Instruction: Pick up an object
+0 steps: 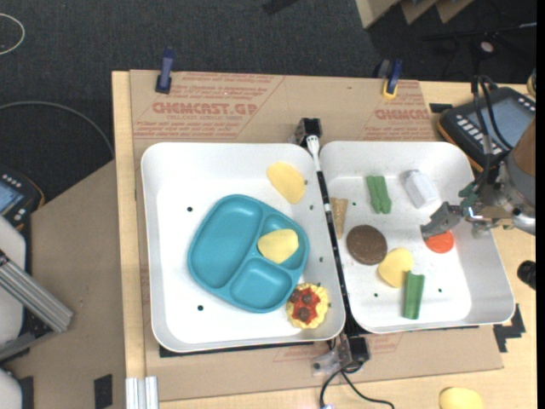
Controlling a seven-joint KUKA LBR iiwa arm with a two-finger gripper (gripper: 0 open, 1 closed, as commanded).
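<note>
The gripper [442, 222] sits low over the right bin [477, 305], at about 3 o'clock of that bin's floor. Finger state: cannot tell, the dark tip hides it. Nothing visibly held.

Touching or just below the tip, at its 6 o'clock: a small orange round piece [440, 243], partly covered by the tip. At the tip's 11 o'clock, near: a clear, greyish wrapped item [415, 187]. Further toward 10 o'clock: an upright green stick [378, 193].

Toward 8 o'clock of the gripper: a yellow lump [394, 267], touching a second green stick [413, 295] at its lower right. Just beside the yellow lump, at its 10 o'clock: a brown disc [367, 244]. A tan cone-shaped piece [339, 215] lies against the bin's left wall.

Left bin [162, 228], well apart from the gripper: a teal divided plate [223, 250] at centre, with a pale yellow piece [278, 244] in its upper right compartment. A yellow piece [286, 181] lies at the plate's 1 o'clock, on the bin floor. A red-and-yellow item [307, 305] rests at the plate's 5 o'clock, touching its rim.
</note>
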